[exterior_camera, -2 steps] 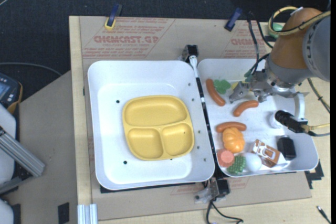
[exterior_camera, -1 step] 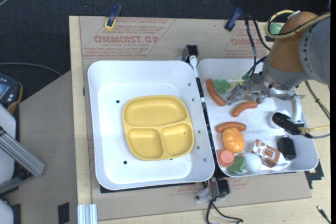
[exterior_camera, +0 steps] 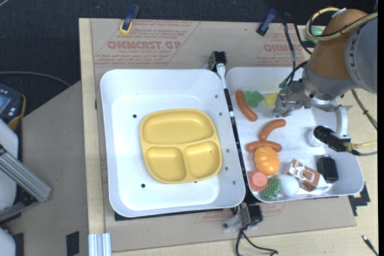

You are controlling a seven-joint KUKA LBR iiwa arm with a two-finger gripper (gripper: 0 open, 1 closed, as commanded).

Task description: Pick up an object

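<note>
bench (exterior_camera: 180, 39) | 2 white bins: left bin (exterior_camera: 120, 147), right bin (exterior_camera: 348, 180)

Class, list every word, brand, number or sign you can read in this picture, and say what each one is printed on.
"CHEMCAST G P": red print on the brown board under the bins, repeated in rows behind the left bin.
Smaller red lines beneath it: too blurred to read.
Red print behind the right bin: cut off, unreadable.
Small packet in the right bin: markings too small to read.

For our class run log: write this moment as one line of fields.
arm: reaching in from right | gripper: low over right bin, far end | nearest: sausage, green piece | held: nothing visible | left bin: yellow tray
</note>
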